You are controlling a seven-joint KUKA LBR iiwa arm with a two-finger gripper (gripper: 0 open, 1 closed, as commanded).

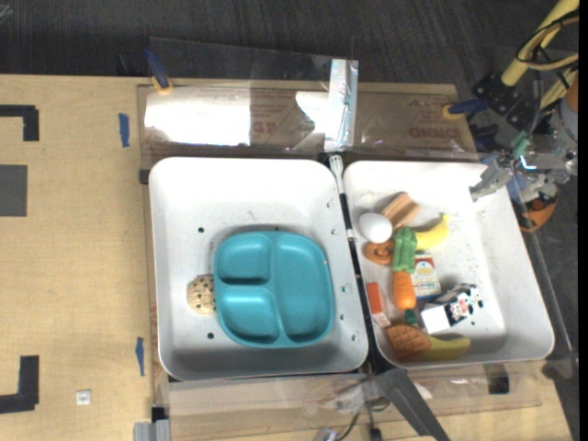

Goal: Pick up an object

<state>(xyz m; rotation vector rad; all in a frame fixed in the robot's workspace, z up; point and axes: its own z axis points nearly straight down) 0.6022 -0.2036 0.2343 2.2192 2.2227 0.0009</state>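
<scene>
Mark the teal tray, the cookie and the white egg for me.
teal tray (pixel 273 288): camera view, centre divider.
cookie (pixel 200 294): camera view, middle of its top.
white egg (pixel 374 227): camera view, centre of shell.

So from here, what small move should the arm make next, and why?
Probably swing the gripper left and inward over the right bin. It sits at that bin's upper right edge, apart from every item, while the toys, such as the egg and carrot, cluster along the bin's left side. Nothing is between its fingers.
</scene>
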